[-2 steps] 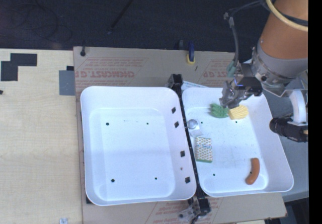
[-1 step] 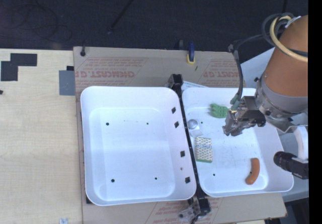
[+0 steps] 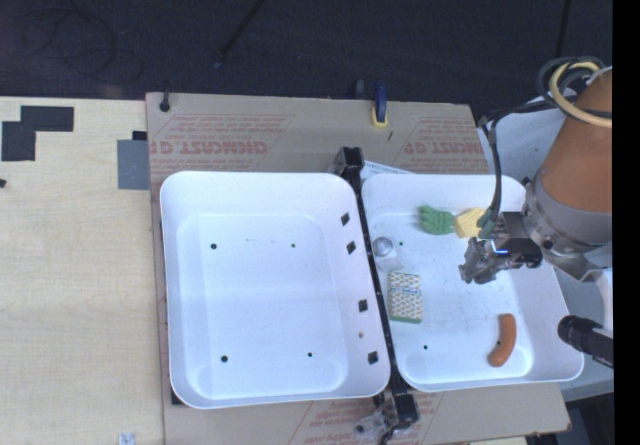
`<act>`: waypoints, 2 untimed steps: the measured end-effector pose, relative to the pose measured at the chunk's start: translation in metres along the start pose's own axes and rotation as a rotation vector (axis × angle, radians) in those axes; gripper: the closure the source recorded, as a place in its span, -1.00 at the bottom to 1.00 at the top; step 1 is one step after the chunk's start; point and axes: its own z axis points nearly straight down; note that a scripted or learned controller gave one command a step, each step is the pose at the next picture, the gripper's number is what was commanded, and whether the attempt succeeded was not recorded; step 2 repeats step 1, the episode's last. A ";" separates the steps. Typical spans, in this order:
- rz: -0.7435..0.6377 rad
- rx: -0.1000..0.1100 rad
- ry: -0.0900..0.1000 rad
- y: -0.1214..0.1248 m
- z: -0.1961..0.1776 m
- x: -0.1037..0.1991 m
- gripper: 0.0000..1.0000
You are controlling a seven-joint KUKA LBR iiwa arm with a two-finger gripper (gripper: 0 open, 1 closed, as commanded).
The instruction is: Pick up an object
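board under the bins (image 3: 250, 138) reads "chemcast gp", upside down from my view. right bin (image 3: 545, 368) has an orange sausage-shaped piece (image 3: 503, 340) near the front, green item (image 3: 435, 220), yellow item (image 3: 468, 223), patterned pad (image 3: 404, 296). gripper (image 3: 482, 263) is over that bin; can't tell its state.

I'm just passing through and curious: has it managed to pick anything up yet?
Not yet, by the look of it. The claw hangs over the right bin, and I can't see anything in it. The green toy, yellow piece, checked sponge and orange sausage all lie on the bin floor. The grab and lift remain.
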 end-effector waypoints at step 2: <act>-0.010 -0.008 0.001 0.000 -0.043 0.067 1.00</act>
